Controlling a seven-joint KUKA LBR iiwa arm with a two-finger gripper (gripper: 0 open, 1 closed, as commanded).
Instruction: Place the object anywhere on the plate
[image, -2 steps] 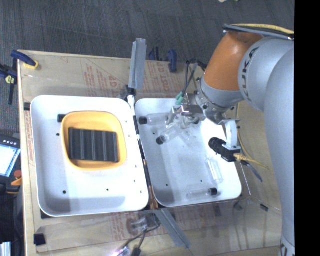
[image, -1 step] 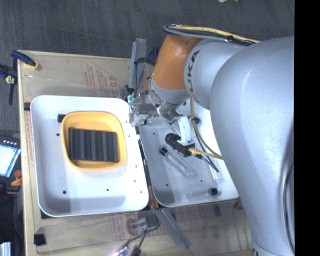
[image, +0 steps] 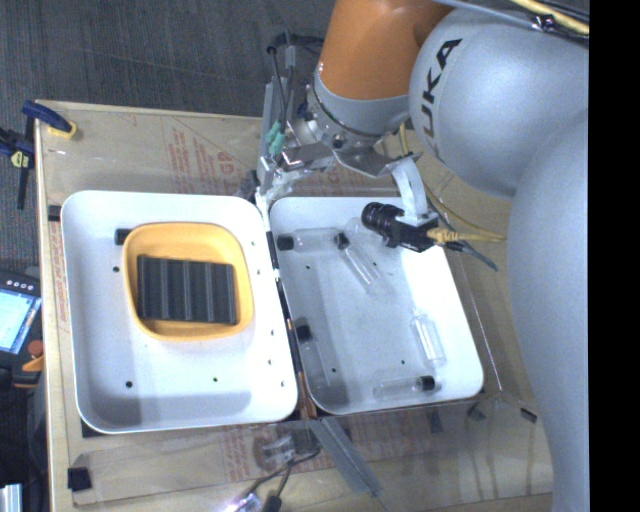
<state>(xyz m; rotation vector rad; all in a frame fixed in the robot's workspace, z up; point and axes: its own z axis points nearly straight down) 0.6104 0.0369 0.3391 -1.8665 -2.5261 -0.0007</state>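
Observation:
A yellow plate (image: 150, 245) with rounded corners lies in the left bin (image: 100, 385). On its middle rests a dark grey ribbed block (image: 188, 290), lying flat. My gripper (image: 272, 168) hangs above the back edge of the bench, over the gap between the two bins. It is well behind and to the right of the plate. Nothing shows in its grasp. The orange wrist band (image: 375, 55) and grey arm rise above the right bin.
The right bin (image: 455, 300) holds three clear plastic tubes with dark caps (image: 355, 265), (image: 428, 338), (image: 402, 383). A black cable fitting (image: 392, 225) hangs off the wrist over that bin's back. Blue clamps (image: 45, 118) sit at the bench's far left corner.

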